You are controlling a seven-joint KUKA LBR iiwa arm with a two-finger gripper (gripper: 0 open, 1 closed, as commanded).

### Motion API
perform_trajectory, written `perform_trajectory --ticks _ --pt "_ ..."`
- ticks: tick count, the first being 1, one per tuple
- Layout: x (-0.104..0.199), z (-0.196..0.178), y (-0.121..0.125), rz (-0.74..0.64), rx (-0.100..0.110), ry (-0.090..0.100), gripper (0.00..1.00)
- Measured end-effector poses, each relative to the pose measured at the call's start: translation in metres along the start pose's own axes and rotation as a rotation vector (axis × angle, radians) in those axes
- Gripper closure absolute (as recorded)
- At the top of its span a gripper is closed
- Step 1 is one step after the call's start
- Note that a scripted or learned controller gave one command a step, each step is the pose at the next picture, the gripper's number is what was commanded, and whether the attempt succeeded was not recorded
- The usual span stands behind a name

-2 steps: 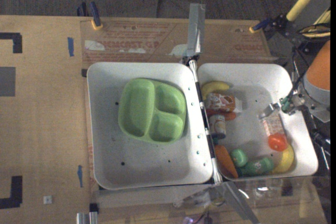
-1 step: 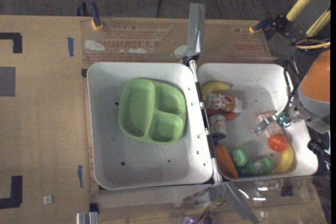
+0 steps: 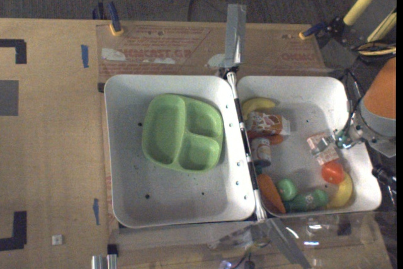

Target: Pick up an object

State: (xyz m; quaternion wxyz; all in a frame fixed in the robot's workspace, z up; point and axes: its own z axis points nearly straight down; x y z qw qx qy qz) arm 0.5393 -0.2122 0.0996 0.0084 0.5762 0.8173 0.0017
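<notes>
Probably the gripper (image 3: pixel 345 138), whose state I cannot tell, hangs over the right white bin (image 3: pixel 302 86) beside a small red ball (image 3: pixel 332 172); crowding by the yellow banana (image 3: pixel 343 192) could spoil a grasp.

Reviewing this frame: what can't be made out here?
- Gripper: blurred, jaws' state unreadable.
- Arm: cut off by the right edge.
- Carton: label too small to read.
- Small can: print too small to read.
- Carrot: tip hidden behind the right bin's rim.
</notes>
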Motion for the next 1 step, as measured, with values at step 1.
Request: perform_trajectory --ticks 1 --pt "-0.0052 -0.0978 0.0307 0.336 0.013 0.008 1.0"
